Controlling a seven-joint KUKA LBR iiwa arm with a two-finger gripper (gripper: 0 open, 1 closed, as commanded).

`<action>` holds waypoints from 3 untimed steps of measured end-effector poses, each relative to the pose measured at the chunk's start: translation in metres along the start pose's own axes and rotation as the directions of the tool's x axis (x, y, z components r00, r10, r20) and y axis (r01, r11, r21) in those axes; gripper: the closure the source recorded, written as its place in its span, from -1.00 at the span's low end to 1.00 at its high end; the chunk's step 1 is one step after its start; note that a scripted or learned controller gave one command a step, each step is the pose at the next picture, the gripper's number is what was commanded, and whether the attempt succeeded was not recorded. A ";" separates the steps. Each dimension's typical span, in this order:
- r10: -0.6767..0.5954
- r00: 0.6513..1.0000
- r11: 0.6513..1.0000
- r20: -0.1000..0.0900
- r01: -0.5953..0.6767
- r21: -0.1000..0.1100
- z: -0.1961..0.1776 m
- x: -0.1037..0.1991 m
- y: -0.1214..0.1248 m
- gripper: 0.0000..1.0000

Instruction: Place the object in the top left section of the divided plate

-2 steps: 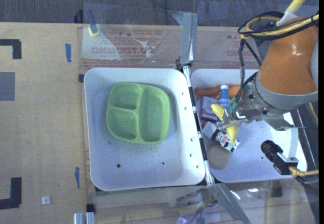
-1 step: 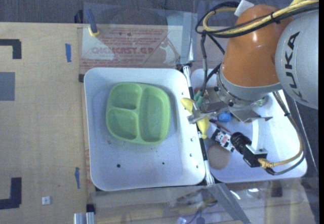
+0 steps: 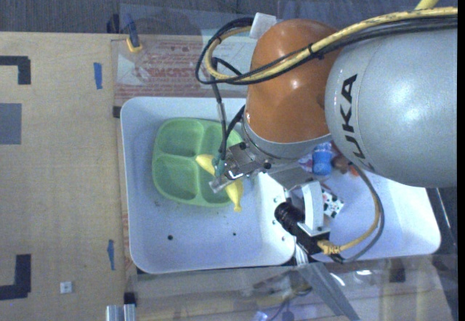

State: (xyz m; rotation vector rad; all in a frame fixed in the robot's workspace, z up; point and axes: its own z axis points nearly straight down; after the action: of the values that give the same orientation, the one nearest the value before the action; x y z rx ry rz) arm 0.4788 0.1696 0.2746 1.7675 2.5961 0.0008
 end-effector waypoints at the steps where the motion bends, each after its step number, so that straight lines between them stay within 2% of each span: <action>1: -0.131 0.991 0.991 -0.001 0.131 0.001 0.110 0.018 0.022 1.00; 2: -0.286 0.958 0.958 0.000 0.286 -0.002 0.018 -0.028 0.071 1.00; 3: -0.286 0.958 0.958 0.001 0.286 -0.002 0.018 -0.028 0.071 -1.00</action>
State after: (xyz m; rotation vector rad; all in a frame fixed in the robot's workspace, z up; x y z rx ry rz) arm 0.5553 0.1695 0.2570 1.3727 2.8234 0.0024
